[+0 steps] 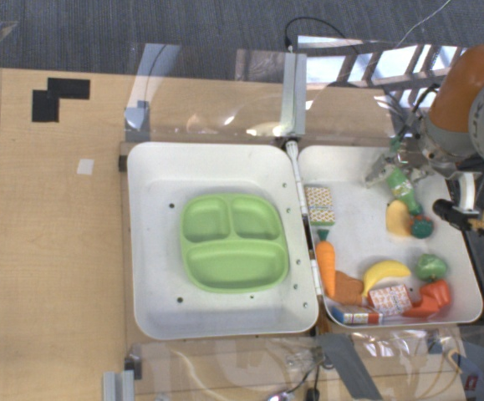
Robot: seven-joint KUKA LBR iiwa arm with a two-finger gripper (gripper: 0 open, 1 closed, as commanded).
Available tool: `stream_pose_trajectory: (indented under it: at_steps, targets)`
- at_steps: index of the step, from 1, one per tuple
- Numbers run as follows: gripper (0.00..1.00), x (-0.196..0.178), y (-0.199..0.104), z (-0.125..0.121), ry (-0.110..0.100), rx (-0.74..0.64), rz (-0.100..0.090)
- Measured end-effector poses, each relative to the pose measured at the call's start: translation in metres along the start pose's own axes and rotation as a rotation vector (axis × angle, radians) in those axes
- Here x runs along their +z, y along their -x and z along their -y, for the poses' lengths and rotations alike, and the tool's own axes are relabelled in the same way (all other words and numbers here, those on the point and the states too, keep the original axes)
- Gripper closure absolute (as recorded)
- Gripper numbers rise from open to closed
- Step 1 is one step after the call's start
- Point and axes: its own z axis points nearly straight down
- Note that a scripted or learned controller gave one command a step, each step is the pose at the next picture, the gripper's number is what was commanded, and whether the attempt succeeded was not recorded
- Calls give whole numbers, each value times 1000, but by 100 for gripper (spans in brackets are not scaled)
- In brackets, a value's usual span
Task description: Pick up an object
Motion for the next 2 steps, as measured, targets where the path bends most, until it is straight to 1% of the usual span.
stream_pose_trajectory:
  at_steps: [1,2]
  targets:
    - [100,-10,2,-3,11,-4,8]
    - [100,-100,-59,2,5,-15,7]
